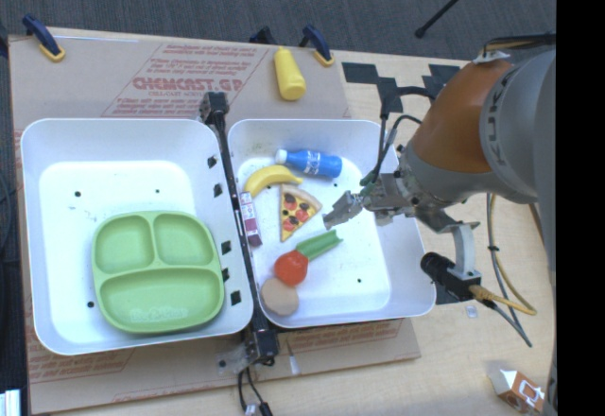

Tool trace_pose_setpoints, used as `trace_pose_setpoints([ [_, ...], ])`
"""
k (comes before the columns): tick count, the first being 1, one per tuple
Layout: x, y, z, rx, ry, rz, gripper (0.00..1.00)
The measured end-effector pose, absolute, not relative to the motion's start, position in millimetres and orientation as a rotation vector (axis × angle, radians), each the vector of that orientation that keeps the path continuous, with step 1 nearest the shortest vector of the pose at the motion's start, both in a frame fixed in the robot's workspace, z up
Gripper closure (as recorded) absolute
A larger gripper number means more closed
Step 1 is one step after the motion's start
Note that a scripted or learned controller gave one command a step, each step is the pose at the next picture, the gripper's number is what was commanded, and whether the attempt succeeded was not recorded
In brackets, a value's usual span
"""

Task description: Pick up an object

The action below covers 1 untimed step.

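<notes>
The arm's bulk hides part of the right bin's (402, 296) far wall, and the hand (342, 208) is small and blurred; whether its fingers are open or closed I cannot tell, and nothing shows between them. It hangs just right of the flat pizza slice (299, 211). Nearby lie a curved banana (269, 179), a smooth blue bottle (312, 163), a green vegetable (317, 245), a round tomato (291, 268) and a tan disc (279, 296). The bin's right half is bare white floor. The left bin (57, 159) holds a green divided plate (157, 270).
</notes>
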<state>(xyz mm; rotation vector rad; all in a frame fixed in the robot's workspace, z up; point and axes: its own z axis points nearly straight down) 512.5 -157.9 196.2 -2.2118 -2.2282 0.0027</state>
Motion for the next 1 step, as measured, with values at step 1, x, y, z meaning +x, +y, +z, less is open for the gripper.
trace_pose_setpoints([
  [1, 475.5, -211.6, 91.3, -2.212, -2.226, 0.004, 0.0],
])
